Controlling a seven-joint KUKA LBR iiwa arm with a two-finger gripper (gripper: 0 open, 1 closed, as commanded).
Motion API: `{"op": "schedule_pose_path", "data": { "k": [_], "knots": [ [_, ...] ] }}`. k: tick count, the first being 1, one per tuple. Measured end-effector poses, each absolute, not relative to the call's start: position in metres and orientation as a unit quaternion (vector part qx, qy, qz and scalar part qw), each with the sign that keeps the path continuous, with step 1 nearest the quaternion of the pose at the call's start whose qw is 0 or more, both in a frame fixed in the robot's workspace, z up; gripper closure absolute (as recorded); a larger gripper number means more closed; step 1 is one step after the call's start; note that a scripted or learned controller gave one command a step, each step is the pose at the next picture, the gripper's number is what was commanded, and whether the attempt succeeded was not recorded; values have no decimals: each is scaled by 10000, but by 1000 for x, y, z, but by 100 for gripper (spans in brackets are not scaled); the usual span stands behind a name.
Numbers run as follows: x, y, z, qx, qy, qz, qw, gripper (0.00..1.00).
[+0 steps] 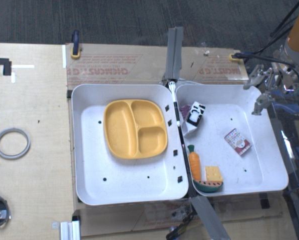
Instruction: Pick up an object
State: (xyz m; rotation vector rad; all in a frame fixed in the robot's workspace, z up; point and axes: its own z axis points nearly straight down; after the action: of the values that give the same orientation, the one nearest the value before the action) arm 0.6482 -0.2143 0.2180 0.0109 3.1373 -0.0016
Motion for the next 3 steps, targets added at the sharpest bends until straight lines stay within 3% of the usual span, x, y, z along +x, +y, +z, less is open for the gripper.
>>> {"op": "schedule_pose_path", "data": {
  "k": [1,2,3],
  "knots": [
    [654,-222,132,2272,9738,-4,18,0],
    [650,-209,168,2145,9767,-6,28,0],
    [566,-171,92,1693,9856,0,7,0]
  ]
}}
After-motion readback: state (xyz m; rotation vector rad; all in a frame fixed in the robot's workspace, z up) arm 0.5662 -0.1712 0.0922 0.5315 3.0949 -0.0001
